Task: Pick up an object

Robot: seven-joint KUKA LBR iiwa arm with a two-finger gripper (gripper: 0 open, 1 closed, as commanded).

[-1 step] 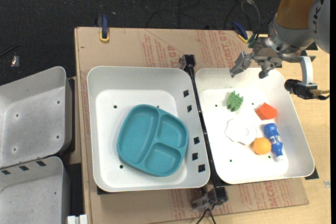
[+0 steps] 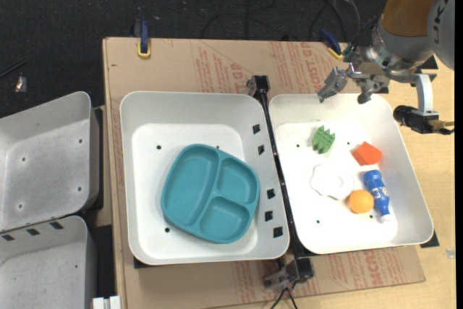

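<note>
White plastic is what everything is laid out in: two shallow bins side by side on the bench, and the loose items have been gathered in the right bin (image 2: 412, 228), within reach of the arm coming in from that side. The gripper (image 2: 351, 85) is seen poised above the far rim of that bin, its two fingers spread wide with nothing between them, so no object is being carried. Below it, well apart, a green toy (image 2: 323, 139) is lying nearest, and it is judged the likeliest target. Farther toward the near side an orange-red block (image 2: 367, 153) is set just beside a blue tube (image 2: 377, 192), an orange ball (image 2: 359, 202) is tucked against the tube, and a flat white piece (image 2: 330, 181) is spread beside the ball, hard to make out against the bin floor. A teal divided plate (image 2: 210, 192) is kept alone in the left bin (image 2: 137, 155). The clustered pieces are judged awkward to grasp; the green toy stands free.
</note>
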